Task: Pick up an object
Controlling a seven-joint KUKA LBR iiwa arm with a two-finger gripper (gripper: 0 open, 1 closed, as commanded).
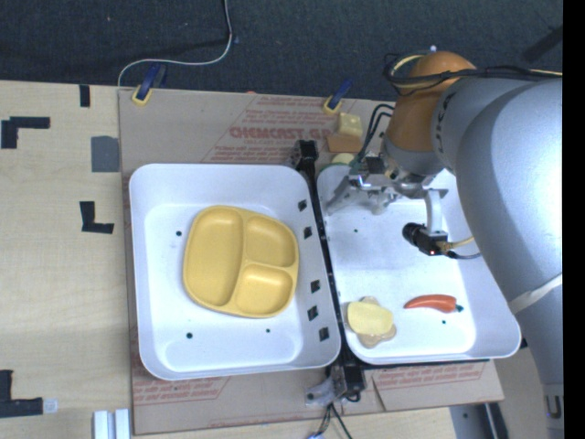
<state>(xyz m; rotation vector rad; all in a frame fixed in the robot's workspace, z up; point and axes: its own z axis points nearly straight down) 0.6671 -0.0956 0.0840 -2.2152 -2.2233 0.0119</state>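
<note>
The end effector (379,190) is hanging over the far edge of the right bin (402,350), and I cannot tell its state. Likely targets, a red chili pepper (430,303) and a pale yellow item (369,321), are lying near the bin's near edge; descending squarely over one seems best. A yellow divided plate (240,261) is sitting in the left bin (155,337) on the cardboard-covered desk (55,291).

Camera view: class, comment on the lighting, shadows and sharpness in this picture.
Camera view: even, soft light; the white bins look bright without harsh glare; the yellow tray casts only a faint shadow; the arm, close to the lens, looks large and slightly soft; the red pepper is small but clear.
</note>
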